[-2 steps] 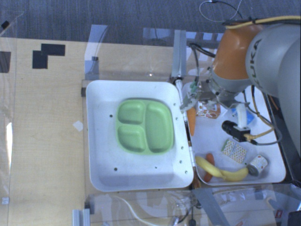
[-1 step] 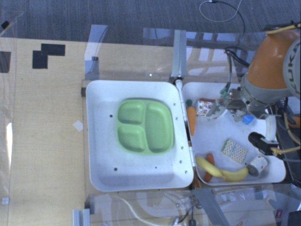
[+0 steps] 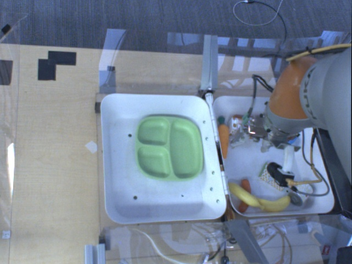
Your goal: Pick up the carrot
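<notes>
Your carrot (image 3: 223, 139) lies in the right bin (image 3: 324, 205), along its left wall, nothing gripping it. End effector (image 3: 246, 128) sits just right of carrot's top end; can't tell if it's open or closed. Banana (image 3: 258, 199) near bin's front edge. Left bin (image 3: 118, 202) has a green divided plate (image 3: 168, 147).

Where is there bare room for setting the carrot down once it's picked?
Free: the left bin's white floor around the green divided plate. Crowded: the right bin, with the carrot, banana, arm and cables.
</notes>
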